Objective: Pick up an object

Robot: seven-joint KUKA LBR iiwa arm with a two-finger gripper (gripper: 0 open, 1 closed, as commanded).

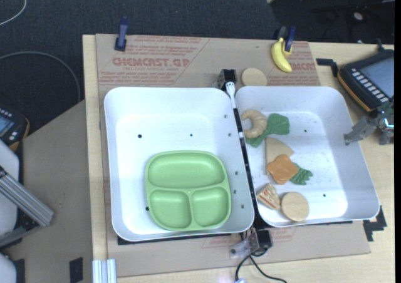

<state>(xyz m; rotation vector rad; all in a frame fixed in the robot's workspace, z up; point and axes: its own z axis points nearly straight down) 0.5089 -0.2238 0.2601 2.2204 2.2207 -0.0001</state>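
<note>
**Toy food lined along the divider**

A round tan toy biscuit (294,206) lay at the front edge of the right white bin (341,150), heading a row of toy food (279,168) that ran lengthwise back along the left wall. The bin's right half offered open floor. The gripper (366,130) hovered at the right rim; whether open or closed, I couldn't tell.

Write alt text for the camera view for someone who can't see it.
Two white bins sit side by side: the left bin holds a green divided plate, the right bin a cluster of toy foods. The gripper hovers at the right bin's far edge; a toy banana lies outside.
</note>
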